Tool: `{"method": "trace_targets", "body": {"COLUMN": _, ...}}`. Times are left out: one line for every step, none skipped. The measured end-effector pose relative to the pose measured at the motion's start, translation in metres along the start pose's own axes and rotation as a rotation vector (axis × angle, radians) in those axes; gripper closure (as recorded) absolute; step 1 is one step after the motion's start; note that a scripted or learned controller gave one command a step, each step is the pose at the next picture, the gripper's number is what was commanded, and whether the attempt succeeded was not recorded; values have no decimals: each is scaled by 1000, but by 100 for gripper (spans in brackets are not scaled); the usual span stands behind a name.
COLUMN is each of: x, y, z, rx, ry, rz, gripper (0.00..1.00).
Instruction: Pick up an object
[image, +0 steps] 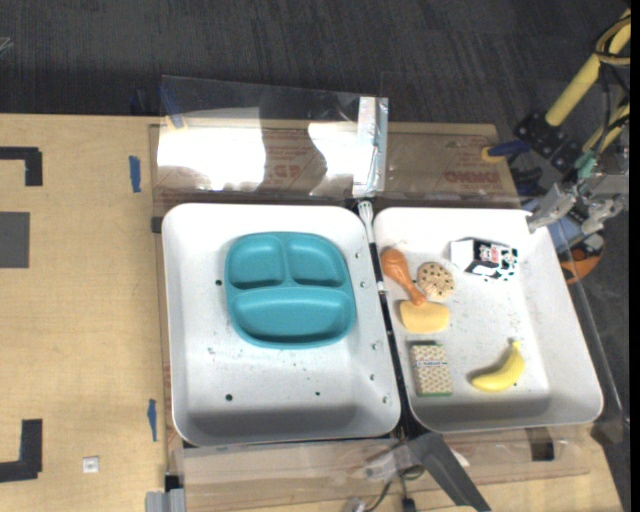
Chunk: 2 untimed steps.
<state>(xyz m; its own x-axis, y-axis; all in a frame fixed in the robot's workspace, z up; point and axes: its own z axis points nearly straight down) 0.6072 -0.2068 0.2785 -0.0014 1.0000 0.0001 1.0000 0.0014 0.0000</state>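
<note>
The right white bin holds several small items. An orange drumstick lies beside a round speckled cookie, with a yellow wedge just below them. Toward the front lie a small patterned cracker box and a yellow banana. A black-and-white carton rests near the bin's far side. My gripper hovers at the bin's far right corner, off to the right of the carton and apart from every item. Nothing is visible in its grasp.
The left white bin carries a teal divided plate. Clear plastic sheeting stands behind the bins. The arm's cables and yellow hose crowd the upper right. A cardboard bench surface lies to the left.
</note>
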Motion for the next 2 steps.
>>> {"method": "trace_targets", "body": {"x": 0, "y": 0, "z": 0, "rx": 0, "ry": 0, "rz": 0, "gripper": 0}}
{"method": "trace_targets", "body": {"x": 66, "y": 7, "z": 183, "rx": -4, "ry": 0, "rz": 263, "gripper": 0}}
